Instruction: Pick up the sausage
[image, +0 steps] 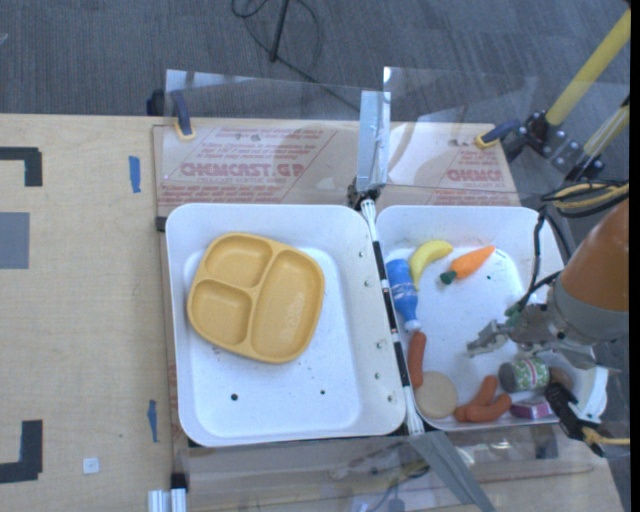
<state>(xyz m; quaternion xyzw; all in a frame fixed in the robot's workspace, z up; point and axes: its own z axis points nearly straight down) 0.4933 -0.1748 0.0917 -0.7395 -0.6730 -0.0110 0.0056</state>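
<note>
A dark red sausage (416, 358) lies lengthwise against the left wall of the right bin (455, 215), just above a tan round disc (436, 394). A curved orange-red sausage-like piece (483, 402) rests near the bin's front edge. My gripper (487, 340) hangs over the bin's right-middle area, to the right of the dark red sausage and above the orange-red piece. It is open, with nothing between its fingers. The grey wrist and orange band (603, 268) reach in from the right.
In the right bin there are also a blue bottle (402, 290), a yellow banana (431, 255), an orange carrot (469, 263), a small can (524, 376) and a purple item (531, 408). The left bin (340, 395) holds a yellow divided plate (257, 296).
</note>
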